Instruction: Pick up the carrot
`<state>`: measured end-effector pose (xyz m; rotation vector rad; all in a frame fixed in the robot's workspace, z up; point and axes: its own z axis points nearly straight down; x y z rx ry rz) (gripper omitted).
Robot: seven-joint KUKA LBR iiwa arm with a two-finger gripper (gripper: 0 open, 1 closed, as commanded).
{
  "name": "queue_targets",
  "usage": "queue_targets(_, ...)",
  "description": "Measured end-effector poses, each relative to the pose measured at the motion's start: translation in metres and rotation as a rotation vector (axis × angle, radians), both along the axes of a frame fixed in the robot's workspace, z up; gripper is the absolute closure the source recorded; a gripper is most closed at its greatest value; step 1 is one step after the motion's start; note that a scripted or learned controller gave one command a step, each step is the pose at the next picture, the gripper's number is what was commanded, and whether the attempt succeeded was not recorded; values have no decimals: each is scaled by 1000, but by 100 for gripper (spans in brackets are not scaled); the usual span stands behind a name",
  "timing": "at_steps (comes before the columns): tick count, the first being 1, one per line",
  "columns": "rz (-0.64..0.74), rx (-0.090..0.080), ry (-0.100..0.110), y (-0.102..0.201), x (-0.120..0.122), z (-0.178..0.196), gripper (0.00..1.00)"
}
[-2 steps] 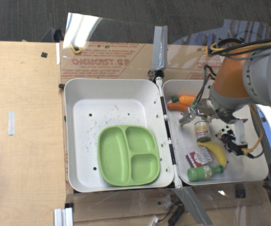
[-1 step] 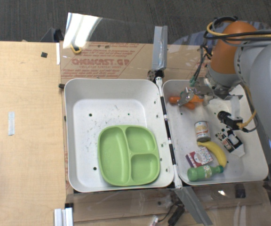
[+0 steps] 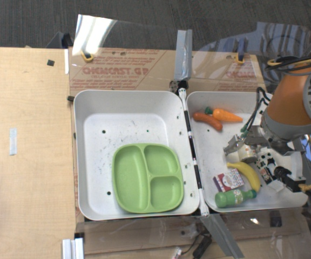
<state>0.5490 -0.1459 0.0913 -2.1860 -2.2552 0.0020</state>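
The carrot (image 3: pixel 227 115), orange with a green top, lies at the back of the right bin (image 3: pixel 209 161). It points right and rests just behind a red-orange sausage-shaped piece (image 3: pixel 208 121). My gripper (image 3: pixel 239 149) hangs low over the middle of the right bin, to the front right of the carrot and apart from it. The arm's orange band (image 3: pixel 289 99) rises above the gripper at the right.
A banana (image 3: pixel 246 175), a small purple and red box (image 3: pixel 228 182) and a green bottle (image 3: pixel 235 197) lie at the front of the right bin, just below the gripper. A green divided plate (image 3: pixel 147 178) sits in the left bin (image 3: pixel 90 144).
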Motion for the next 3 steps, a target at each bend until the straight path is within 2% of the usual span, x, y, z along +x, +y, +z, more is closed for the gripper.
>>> queue_targets(1,-17,1,1,-19,-72,0,0)
queue_targets(2,-21,1,1,-20,-72,8,100)
queue_targets(3,-187,-2,2,53,-58,189,100)
